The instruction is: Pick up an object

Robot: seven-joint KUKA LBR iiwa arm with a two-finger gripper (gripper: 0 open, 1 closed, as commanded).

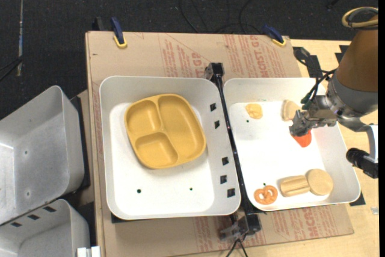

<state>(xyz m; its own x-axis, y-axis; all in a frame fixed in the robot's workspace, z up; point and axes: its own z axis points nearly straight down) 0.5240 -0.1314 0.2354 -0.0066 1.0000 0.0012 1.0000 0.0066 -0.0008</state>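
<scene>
My gripper (300, 127) hangs over the upper right part of the right bin (274, 156), on the grey arm with its orange band (361, 63). Directly beneath its tip an orange-red object (304, 139) pokes out, partly hidden by the gripper. A pale beige piece (290, 109) lies just left of the gripper near the bin's back wall. Farther left sits a small yellow-orange piece (254, 111). Along the front of the bin lie a pretzel (265, 194), a tan log (293, 185) and a round tan disc (319, 182).
The left bin (120, 189) holds a yellow divided plate (164, 130). Black clips run along the seam between the bins (225, 153). Grey tubs (36, 147) stand off the bench to the left. A black fitting (361, 159) sits beside the right bin's right edge.
</scene>
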